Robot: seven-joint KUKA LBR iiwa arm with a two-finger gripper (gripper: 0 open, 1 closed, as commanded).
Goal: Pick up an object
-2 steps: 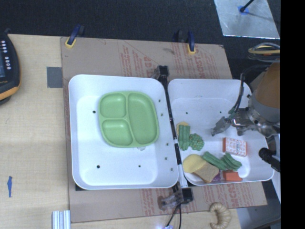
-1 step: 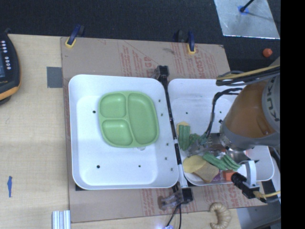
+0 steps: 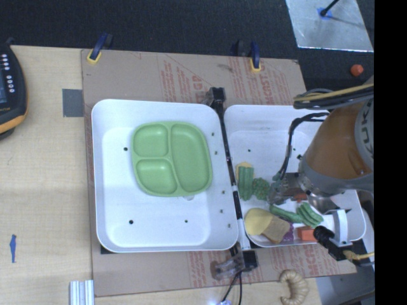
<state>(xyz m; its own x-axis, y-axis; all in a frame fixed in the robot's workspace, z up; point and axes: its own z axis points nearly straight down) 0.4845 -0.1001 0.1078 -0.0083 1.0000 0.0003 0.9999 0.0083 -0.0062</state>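
The right bin (image 3: 261, 122) holds a heap of small toys along its near side. A dark green bumpy piece (image 3: 259, 188) lies beside a light green cylinder (image 3: 245, 172). Nearer the front sit a pale yellow round piece (image 3: 256, 220), a tan block (image 3: 275, 229), a long green pod (image 3: 300, 214), an orange bit (image 3: 306, 235) and a purple bit (image 3: 289, 236). My gripper (image 3: 278, 193) is low in this bin, right against the dark green piece and above the pod. The wrist hides what is under it.
The left bin (image 3: 114, 227) carries a green divided plate (image 3: 172, 158). A black divider clip (image 3: 217, 96) sits between the bins. A teach pendant (image 3: 9, 94) lies at the left edge. A beige curled object (image 3: 294, 286) lies on the bench in front of the right bin.
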